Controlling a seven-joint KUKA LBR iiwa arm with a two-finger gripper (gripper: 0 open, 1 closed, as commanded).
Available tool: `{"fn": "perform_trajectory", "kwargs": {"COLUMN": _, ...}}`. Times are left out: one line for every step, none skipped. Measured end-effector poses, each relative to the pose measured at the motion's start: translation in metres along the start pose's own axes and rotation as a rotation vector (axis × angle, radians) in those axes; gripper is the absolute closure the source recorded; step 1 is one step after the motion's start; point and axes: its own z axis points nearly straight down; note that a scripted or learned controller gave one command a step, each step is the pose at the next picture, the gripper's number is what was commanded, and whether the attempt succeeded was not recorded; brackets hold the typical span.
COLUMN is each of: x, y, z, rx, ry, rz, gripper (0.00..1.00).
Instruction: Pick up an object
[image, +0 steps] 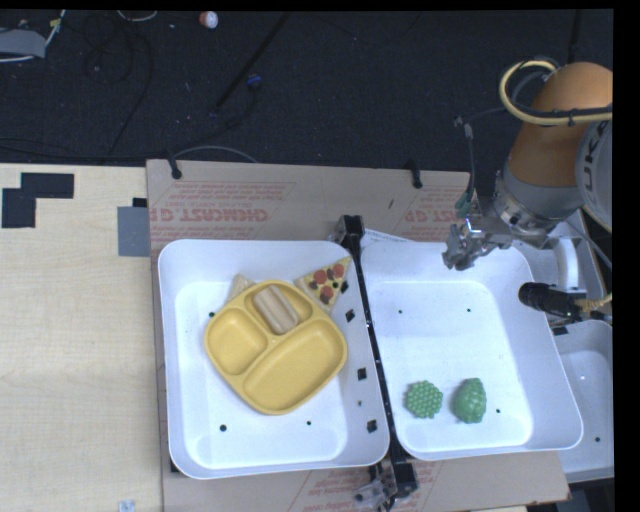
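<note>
two green objects sit nearest us, at the front of the right bin (500, 300): a bumpy green ball (423, 399) and, just beside it on the right, a smoother green lump (469, 400). they lie apart from each other, on the bin floor. across the divider, the left bin (190, 400) holds a yellow divided plate (277, 346) with a tan piece (275, 308) in its upper compartment, and a pizza slice toy (328, 281) touching the plate's far edge.

we see the fingers (462, 248) hanging over the back rim of the right bin, well apart from both green pieces. whether they are apart or together, we cannot tell; the tips are too small and dark. nothing sits between them.

we judge this to be the approach step, before any grasp. the next move, as we read it, calls for travelling toward the front of the bin, centring over one green piece, descending with room to straddle it, and avoiding a nudge to its neighbour.
</note>
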Motion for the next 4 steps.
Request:
{"fn": "perform_trajectory", "kwargs": {"x": 0.047, "y": -0.006, "z": 0.01, "rx": 0.006, "ry": 0.002, "rz": -0.003, "gripper": 1.0}}
{"fn": "perform_trajectory", "kwargs": {"x": 0.099, "y": -0.011, "z": -0.001, "rx": 0.006, "ry": 0.002, "rz": -0.002, "gripper": 1.0}}
{"fn": "perform_trajectory", "kwargs": {"x": 0.153, "y": -0.013, "z": 0.009, "rx": 0.006, "ry": 0.0, "rz": -0.001, "gripper": 1.0}}
{"fn": "perform_trajectory", "kwargs": {"x": 0.207, "y": -0.011, "z": -0.002, "rx": 0.004, "ry": 0.001, "rz": -0.003, "gripper": 1.0}}
